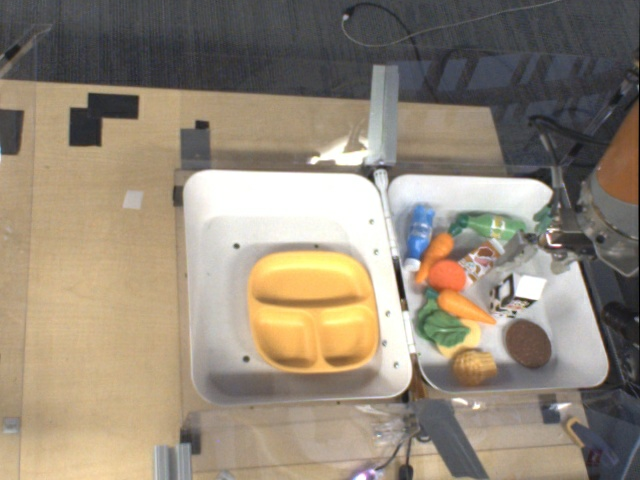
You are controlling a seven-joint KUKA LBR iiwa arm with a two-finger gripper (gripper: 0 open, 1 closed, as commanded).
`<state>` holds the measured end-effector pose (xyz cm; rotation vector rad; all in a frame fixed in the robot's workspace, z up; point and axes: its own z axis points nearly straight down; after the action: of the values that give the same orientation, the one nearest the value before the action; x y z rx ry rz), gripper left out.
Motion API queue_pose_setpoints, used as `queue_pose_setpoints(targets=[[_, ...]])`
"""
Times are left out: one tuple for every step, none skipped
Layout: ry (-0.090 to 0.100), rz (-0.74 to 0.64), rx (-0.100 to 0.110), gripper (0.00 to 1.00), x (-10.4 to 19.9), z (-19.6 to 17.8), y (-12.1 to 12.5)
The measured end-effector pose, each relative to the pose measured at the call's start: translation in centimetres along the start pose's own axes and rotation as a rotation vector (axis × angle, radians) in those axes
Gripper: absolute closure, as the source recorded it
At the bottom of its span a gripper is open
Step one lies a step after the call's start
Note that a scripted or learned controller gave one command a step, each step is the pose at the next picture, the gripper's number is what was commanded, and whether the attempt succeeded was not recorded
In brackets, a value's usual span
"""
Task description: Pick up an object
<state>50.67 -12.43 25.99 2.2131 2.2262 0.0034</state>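
The right bin (585, 313) holds a jumble of toy food. A blue bottle (419, 228) lies at its left, with a green packet (490, 225) behind. An orange carrot (434, 258), a red tomato (447, 275) and a second carrot (464, 307) lie over a green leafy piece (437, 325). A brown round cookie (527, 343) and a tan bread roll (474, 367) rest near the front. A small white and black box (517, 292) sits mid-bin. My gripper (518, 255) hangs low over the bin's middle, just above that box and right of the tomato.
The left bin (215, 218) bears a yellow divided plate (313, 308). A grey upright post (384, 118) stands behind the ridge between the bins. The arm (615, 198) comes in over the right bin's right rim. Cables lie on the dark floor behind.
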Motion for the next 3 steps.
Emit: queue_pose_setpoints(targets=[[0.001, 0.258, 0.002, 0.00, -0.3, 11.0, 3.9], [-0.005, -0.077, -0.009, 0.00, -7.3, 17.0, -1.4], [0.000, -0.047, -0.001, 0.00, 1.9, 14.3, 4.9]])
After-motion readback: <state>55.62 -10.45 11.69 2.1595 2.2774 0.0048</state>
